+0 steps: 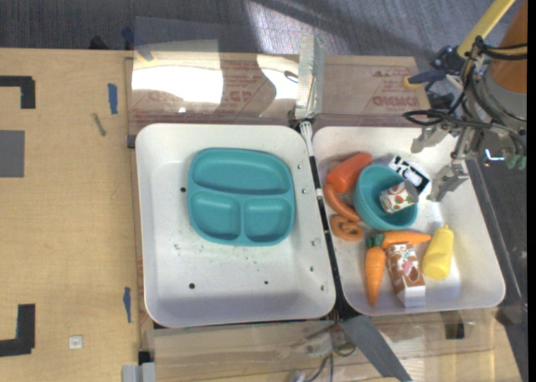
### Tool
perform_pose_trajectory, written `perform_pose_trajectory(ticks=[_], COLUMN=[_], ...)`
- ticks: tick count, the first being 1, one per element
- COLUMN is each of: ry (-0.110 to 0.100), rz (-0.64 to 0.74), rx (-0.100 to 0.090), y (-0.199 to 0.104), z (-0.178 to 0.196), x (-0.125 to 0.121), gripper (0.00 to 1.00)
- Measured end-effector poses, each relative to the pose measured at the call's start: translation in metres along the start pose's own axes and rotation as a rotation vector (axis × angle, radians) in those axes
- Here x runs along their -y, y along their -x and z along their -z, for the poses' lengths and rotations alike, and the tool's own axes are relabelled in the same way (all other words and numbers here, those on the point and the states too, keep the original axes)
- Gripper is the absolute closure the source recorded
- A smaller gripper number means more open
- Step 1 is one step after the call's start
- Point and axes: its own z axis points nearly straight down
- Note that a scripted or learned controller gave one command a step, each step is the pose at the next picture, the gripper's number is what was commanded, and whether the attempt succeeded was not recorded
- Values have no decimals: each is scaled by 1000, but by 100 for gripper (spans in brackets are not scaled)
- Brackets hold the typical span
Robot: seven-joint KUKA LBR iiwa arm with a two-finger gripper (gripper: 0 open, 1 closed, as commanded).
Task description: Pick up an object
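Pincer hangs with fingers spread wide, gripping nothing, just right of the teal bowl; white bin sits below it.

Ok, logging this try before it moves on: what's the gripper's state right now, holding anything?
Gripper: above the right bin's far right part, nothing seen in it; open or shut cannot be told.

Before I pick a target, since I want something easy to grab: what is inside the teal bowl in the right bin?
Inside the bowl sits a small white carton with red and orange print, leaning against the bowl's right wall. Whatever lies under the carton is covered.
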Motion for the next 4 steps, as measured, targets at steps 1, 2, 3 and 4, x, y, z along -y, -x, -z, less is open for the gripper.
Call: perform_pose_trajectory(ticks=[1, 2, 3, 4], ry=[3, -5, -2, -2], rz=[-54, 5, -91, -151], rx=[-12, 27, 18, 20], y=[-5, -44, -76, -99], z=[-111, -145, -169, -168], x=[1, -15, -30, -48], gripper=[0, 0, 0, 0])
